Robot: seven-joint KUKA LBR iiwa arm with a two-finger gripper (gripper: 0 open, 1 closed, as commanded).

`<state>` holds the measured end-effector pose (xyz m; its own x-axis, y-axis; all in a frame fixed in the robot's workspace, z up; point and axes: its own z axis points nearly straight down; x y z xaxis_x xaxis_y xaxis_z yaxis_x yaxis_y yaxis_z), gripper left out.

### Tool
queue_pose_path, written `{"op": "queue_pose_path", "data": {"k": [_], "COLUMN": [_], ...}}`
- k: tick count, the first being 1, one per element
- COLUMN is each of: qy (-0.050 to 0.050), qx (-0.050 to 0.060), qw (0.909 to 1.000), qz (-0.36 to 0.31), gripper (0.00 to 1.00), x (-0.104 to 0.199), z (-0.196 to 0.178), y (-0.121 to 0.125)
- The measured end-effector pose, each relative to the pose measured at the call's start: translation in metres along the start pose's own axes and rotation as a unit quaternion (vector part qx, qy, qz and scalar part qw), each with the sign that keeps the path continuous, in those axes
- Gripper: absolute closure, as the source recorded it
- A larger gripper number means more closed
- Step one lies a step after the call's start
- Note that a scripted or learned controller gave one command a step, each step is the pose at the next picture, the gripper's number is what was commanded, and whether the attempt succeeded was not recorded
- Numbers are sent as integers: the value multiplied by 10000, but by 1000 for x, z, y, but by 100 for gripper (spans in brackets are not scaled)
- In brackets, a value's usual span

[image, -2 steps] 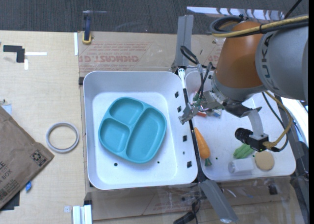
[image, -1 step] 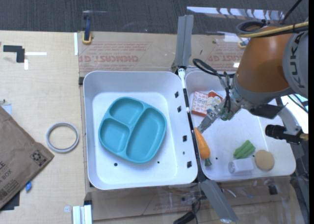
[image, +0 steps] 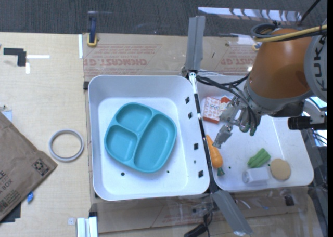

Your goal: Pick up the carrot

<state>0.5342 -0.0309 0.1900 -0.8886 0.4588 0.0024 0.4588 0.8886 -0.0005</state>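
Observation:
The carrot (image: 214, 154) is orange with a green tip and lies along the left wall of the right bin (image: 291, 137). My gripper (image: 223, 136) hangs just above and to the right of the carrot, its fingers pointing down toward it with nothing between them. The grey arm with its orange band (image: 278, 64) reaches in from the right above the bin.
A red and white packet (image: 213, 109) lies at the back of the right bin. A green piece (image: 258, 158), a tan round item (image: 280, 169) and a white block (image: 255, 176) sit at its front right. The left bin (image: 99, 121) holds a teal divided plate (image: 141, 136). A tape ring (image: 66, 144) lies on the bench.

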Motion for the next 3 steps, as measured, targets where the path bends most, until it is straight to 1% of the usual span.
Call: {"op": "queue_pose_path", "data": {"k": [1, 3], "qy": [0, 0], "qx": [-1, -1], "qw": [9960, 9960], "qz": [-892, -892], "gripper": [0, 0], "x": [52, 52], "z": [0, 0], "y": [-21, -21]}}
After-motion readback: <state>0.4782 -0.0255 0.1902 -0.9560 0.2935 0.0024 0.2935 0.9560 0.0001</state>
